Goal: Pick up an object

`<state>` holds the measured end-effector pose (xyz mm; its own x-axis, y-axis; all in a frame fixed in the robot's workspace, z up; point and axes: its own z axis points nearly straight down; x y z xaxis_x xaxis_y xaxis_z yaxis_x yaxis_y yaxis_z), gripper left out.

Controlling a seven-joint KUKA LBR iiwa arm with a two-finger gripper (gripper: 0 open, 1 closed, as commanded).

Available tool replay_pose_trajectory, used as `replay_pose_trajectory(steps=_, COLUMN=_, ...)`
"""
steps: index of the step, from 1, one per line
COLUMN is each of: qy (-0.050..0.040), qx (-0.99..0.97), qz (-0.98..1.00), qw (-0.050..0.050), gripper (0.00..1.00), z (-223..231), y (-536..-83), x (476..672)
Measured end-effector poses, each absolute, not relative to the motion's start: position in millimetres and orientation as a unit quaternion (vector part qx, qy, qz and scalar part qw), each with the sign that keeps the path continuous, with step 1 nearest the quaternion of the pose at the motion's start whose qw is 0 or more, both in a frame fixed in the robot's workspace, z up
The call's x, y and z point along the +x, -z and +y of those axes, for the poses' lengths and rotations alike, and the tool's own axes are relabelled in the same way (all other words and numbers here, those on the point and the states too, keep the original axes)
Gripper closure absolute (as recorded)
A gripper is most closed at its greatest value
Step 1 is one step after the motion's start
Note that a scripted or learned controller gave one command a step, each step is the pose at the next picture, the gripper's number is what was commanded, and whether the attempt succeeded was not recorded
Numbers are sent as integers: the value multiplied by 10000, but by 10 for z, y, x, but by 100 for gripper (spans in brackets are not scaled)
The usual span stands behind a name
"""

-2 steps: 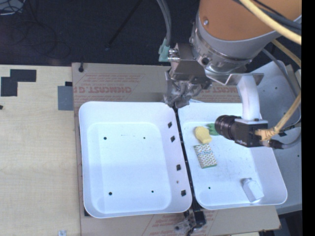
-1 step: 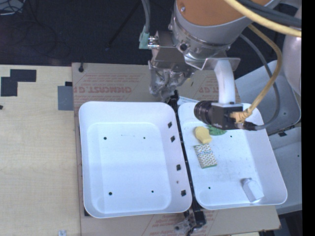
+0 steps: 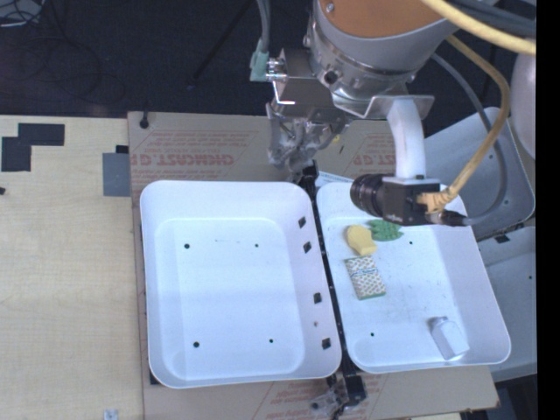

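The desk [image 3: 61, 261], pale wood with a brown cardboard sheet under the work area, carries two shallow white bins set edge to edge, presumably so that things can be shifted from one to the other with a short reach. The arm [image 3: 385, 16], grey with its orange band, comes in from the right and hangs over the far edge of the bins, its wrist high enough to leave the contents exposed to the camera. The left bin [image 3: 166, 357] has nothing on its floor. The right bin [image 3: 490, 339] holds every candidate for the pick.

The pincer [image 3: 296, 143] hovers above the far rim where the two bins meet; it is a blurred tangle of metal, and whether it is released or clenched I cannot tell. Nothing is visibly between its tips, so I judge the pick not yet made.

In the right bin, a patterned rectangular packet [image 3: 365, 278] lies flat near the centre. Just beyond it sits a yellow lump [image 3: 359, 239], touching or nearly touching a green toy-like piece [image 3: 385, 229]. A pale cylinder [image 3: 447, 337] lies well apart, near the front corner.
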<state>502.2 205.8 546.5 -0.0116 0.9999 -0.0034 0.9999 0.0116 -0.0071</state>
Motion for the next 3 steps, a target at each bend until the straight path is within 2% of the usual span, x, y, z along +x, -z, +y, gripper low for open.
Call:
replay_pose_trajectory(steps=1, qy=-57, qx=-7006, qz=-7135, qw=23, gripper=100, z=2068, y=-5555, x=5021)
replay_pose_trajectory(steps=2, qy=-62, qx=-7002, qz=-7139, qw=25, gripper=0, z=2067, y=-5551, x=5022)
replay_pose_trajectory(steps=3, qy=-62, qx=-7002, qz=-7139, qw=25, gripper=0, z=2067, y=-5551, x=5022)
